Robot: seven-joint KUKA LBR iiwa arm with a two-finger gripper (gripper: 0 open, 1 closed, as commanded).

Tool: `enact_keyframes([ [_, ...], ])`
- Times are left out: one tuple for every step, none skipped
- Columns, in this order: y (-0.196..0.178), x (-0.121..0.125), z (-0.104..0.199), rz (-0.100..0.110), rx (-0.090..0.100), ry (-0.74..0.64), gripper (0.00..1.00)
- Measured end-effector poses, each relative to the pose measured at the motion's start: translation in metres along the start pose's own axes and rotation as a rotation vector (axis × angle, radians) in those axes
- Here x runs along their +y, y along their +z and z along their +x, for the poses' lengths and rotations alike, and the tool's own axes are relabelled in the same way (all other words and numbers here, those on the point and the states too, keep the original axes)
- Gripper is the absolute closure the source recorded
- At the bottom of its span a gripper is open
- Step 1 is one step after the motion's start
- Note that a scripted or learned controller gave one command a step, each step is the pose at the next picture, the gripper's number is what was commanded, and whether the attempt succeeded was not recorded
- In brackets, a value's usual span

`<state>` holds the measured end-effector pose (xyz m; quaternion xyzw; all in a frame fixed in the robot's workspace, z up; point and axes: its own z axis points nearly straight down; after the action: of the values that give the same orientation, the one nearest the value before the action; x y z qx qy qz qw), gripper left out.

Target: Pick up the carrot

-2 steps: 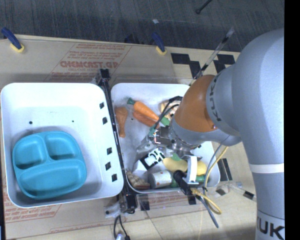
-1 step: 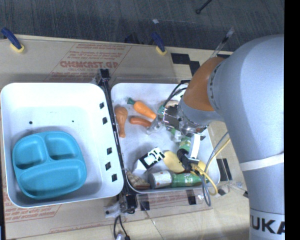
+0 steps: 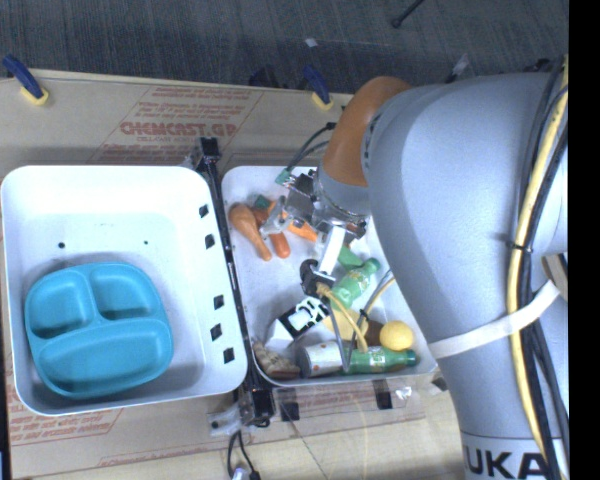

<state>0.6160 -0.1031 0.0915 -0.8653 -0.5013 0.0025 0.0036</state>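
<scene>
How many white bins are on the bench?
2. The left bin holds a blue tray; the right bin holds the carrot and clutter, partly hidden by the arm.

Hand (image 3: 285,220) low, arm bent steeply

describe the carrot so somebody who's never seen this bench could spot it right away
Of the two white bins, take the right bin, the cluttered one under the grey arm. The carrot lies at its upper left, near the divider between bins. It is a plain orange tapered root, unlike the green bottle and yellow ball lower down.
</scene>
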Motion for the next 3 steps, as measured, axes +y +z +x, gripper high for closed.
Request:
enact_keyframes([
  [-0.0093, -0.0011, 0.0004, 0.009, -0.001, -0.010, 1.00],
  [-0.0090, -0.0014, 0.0009, 0.010, -0.001, -0.013, 0.00],
  [-0.0187, -0.0021, 0.0021, 0.014, -0.003, -0.023, 1.00],
])
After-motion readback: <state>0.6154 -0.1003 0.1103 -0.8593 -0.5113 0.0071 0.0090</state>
